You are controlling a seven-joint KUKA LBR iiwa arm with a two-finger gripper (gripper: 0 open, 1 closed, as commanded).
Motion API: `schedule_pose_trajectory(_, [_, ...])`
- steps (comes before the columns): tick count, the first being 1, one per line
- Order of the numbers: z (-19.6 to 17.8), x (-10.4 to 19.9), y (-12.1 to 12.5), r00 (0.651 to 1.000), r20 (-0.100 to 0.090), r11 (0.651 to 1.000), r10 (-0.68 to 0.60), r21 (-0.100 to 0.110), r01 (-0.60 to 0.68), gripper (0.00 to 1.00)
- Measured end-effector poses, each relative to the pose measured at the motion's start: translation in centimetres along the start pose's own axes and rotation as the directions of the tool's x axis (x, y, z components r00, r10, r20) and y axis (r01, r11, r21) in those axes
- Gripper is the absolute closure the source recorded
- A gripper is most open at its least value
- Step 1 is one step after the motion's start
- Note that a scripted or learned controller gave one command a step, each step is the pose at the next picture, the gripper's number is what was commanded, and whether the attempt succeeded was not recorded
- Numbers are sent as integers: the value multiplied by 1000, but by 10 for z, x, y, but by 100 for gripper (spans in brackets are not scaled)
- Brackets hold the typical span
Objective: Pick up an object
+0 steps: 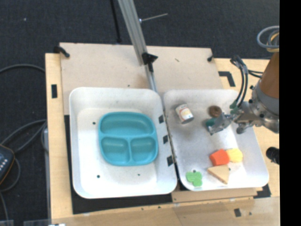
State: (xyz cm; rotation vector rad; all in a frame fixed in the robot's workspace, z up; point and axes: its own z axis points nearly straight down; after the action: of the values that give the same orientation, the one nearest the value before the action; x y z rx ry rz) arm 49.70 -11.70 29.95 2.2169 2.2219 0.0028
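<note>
The arm (270,86) reaches in from 3 o'clock, and its gripper (212,125) hangs low over the upper middle of the right bin (249,178); whether it is open, closed or holding anything I cannot tell. No one object is named, so any will do. Nearest are the brown disc (215,111), just at the gripper's 12 o'clock, and the can (184,113), lying on its side toward 10 o'clock. Well apart at 6 o'clock sit the orange block (219,157), the yellow piece (234,154) touching it, and the tan wedge (220,174) below them; the green piece (194,177) lies at 7 o'clock by the bin's edge. The left bin (80,107) bears a teal tray (127,138). To do this well, I would pick a lone target such as the can, centre over it, straddle its narrow width, and descend fully before closing. The crowded cluster risks a glancing grip.
</note>
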Motion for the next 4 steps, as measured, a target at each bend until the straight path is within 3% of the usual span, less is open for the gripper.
schedule_pose_trajectory(1, [0, 0, 0, 1000, 0, 1000, 2, 0, -2, 0])
schedule_pose_trajectory(2, [46, 7, 4, 1000, 0, 1000, 3, 5, -3, 0])
schedule_pose_trajectory(4, [152, -8, 6, 1000, 0, 1000, 3, 7, -3, 0])
